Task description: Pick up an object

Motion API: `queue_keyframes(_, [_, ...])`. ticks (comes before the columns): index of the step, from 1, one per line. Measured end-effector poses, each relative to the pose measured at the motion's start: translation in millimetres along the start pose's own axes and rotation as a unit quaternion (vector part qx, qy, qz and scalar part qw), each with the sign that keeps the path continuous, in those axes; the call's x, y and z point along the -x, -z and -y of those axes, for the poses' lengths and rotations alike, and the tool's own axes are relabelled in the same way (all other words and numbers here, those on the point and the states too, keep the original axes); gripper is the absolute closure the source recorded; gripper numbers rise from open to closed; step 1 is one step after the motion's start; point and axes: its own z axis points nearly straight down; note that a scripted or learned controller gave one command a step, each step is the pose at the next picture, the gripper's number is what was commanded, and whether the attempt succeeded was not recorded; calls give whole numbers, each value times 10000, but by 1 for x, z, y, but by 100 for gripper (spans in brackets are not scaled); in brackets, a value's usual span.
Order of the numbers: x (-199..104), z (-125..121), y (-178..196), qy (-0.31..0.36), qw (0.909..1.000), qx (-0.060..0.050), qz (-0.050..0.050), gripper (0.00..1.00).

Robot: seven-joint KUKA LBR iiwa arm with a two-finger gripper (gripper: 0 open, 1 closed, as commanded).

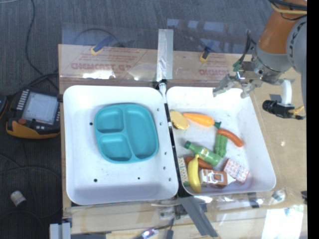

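The end effector (233, 86) hangs over the far edge of the right bin (259, 133), its two fingers spread wide with nothing between them. Nearest below it, an orange carrot (198, 119) lies with its long axis running left to right, tapered end pointing right. Past it lie a green bottle (203, 153) angled diagonally and a banana (193, 176). The left bin (79, 183) holds a teal divided plate (125, 132).

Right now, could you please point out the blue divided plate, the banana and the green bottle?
blue divided plate (125, 132): camera view, centre ridge.
banana (193, 175): camera view, middle of its curve.
green bottle (203, 153): camera view, middle of body.
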Motion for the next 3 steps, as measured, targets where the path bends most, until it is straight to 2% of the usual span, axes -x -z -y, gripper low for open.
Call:
queue_keyframes(1, [5, 45, -126, 336, 9994, 27, 7, 0])
queue_keyframes(2, [5, 43, -115, 335, 9994, 49, 2, 100])
queue_keyframes(3, [5, 44, -115, 334, 9994, 46, 2, 0])
